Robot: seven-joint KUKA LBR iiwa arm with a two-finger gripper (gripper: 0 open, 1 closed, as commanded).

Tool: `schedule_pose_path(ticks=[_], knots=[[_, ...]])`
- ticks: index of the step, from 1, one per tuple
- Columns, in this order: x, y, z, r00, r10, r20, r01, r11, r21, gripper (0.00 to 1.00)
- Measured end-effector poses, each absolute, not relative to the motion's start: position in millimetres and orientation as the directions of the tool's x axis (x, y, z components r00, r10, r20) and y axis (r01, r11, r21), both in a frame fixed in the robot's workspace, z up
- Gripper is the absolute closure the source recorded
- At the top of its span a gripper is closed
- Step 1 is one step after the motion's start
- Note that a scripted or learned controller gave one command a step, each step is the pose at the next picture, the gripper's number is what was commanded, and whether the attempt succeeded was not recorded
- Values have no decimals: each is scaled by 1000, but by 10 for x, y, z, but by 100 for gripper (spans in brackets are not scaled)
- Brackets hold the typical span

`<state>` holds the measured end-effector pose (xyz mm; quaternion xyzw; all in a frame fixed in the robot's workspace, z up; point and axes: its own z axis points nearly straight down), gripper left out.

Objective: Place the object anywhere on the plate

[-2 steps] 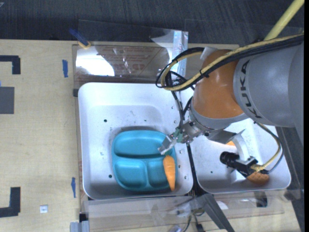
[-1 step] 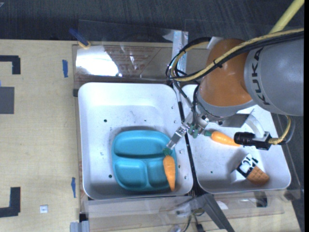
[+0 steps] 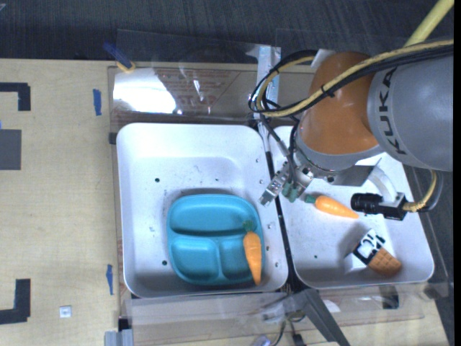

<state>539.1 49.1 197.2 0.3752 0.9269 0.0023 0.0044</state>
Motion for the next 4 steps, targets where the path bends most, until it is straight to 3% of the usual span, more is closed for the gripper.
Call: schedule_pose_path(ticks=[1, 2, 3, 4], knots=[[5158, 1036, 2011, -746, 666, 1, 666, 746, 1, 100], [5009, 973, 1407, -754, 657, 2, 657, 754, -2, 100], [5019, 975, 1424, -754, 657, 0, 657, 754, 1, 0], [5592, 481, 2371, -789, 615, -9, 615, 789, 7, 0]])
